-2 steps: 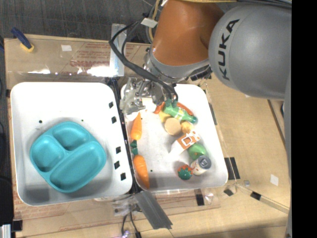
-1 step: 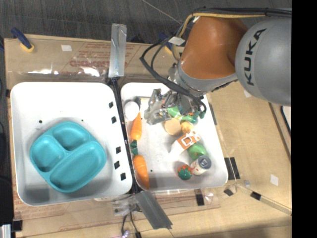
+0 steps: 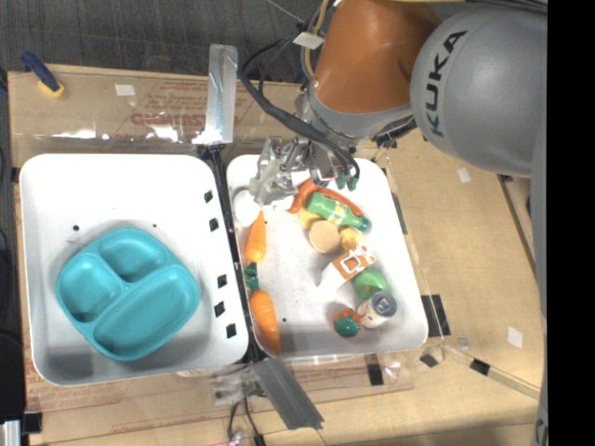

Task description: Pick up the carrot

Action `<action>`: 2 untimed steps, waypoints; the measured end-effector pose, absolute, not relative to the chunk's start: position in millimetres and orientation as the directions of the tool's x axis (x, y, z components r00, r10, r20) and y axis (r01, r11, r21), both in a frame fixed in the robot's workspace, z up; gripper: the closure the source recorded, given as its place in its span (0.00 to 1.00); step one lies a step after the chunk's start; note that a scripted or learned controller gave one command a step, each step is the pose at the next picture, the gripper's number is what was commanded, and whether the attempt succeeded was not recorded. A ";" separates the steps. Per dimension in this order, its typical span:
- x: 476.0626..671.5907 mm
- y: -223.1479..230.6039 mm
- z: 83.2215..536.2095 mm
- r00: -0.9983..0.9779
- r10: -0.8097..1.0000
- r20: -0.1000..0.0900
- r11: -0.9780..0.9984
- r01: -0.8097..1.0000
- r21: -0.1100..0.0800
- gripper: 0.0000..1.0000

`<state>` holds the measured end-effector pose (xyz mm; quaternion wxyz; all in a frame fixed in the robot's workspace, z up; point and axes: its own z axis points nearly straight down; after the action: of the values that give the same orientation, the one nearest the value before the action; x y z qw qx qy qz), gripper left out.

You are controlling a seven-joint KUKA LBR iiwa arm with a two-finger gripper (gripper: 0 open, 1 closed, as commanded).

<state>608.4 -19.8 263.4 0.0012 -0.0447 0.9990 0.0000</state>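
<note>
Camera view: your end effector (image 3: 272, 177) hangs low over the right bin's (image 3: 400, 249) far left corner; can't tell its grip state. One carrot (image 3: 256, 238) lies along that bin's left wall, just in front of it, and a second carrot (image 3: 264, 314) sits nearer the front-left corner. The left bin (image 3: 46, 184) holds a teal divided plate (image 3: 127, 292).

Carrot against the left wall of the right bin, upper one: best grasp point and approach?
Grip the carrot at mid-body, coming from above, closing across its width. It lies flat and lengthwise along the right bin's left wall, so that side looks tight. The end effector sits just above its upper end.
</note>
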 end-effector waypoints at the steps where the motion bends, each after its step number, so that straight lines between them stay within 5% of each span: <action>1: 640.7 -101.6 280.2 -0.997 -0.077 -0.004 0.997 -0.077 -0.003 1.00; 2: 657.6 -42.5 267.4 -0.968 -0.249 -0.005 0.968 -0.249 -0.001 1.00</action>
<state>657.6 -42.5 267.4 0.0027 -0.1257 0.9921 -0.0002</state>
